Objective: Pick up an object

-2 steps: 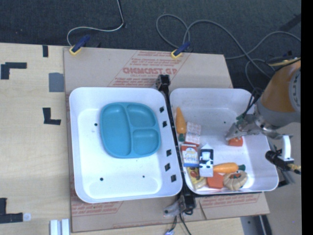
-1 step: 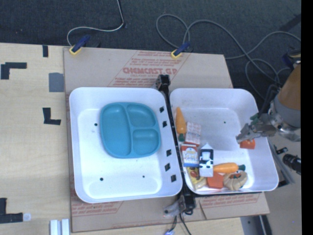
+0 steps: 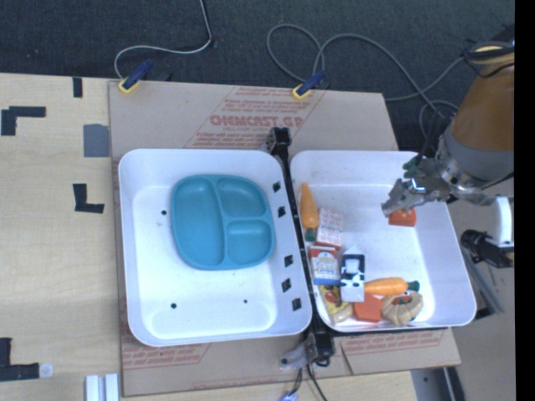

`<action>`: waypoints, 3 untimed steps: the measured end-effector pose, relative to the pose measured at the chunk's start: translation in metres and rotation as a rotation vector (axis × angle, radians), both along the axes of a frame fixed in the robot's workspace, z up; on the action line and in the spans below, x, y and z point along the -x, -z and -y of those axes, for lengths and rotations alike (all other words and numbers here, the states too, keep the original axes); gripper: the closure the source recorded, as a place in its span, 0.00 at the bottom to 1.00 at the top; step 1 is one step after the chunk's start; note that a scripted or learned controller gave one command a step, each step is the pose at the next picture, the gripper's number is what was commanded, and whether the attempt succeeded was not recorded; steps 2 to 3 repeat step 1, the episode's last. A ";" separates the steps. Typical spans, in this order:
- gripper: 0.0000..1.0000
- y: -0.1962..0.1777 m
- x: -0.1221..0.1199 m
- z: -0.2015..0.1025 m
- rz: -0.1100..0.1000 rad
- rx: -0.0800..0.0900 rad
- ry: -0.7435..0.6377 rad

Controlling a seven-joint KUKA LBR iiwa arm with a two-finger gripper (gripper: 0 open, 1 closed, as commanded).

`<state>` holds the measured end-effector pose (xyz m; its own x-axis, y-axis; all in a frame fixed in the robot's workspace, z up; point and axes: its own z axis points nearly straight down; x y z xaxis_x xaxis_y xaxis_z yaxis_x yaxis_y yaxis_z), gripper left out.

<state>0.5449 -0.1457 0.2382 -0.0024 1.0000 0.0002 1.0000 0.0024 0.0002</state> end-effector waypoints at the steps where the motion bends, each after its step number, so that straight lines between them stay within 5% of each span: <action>1: 1.00 0.023 -0.011 -0.055 -0.002 0.000 0.001; 3: 1.00 0.023 -0.011 -0.055 -0.002 0.000 0.001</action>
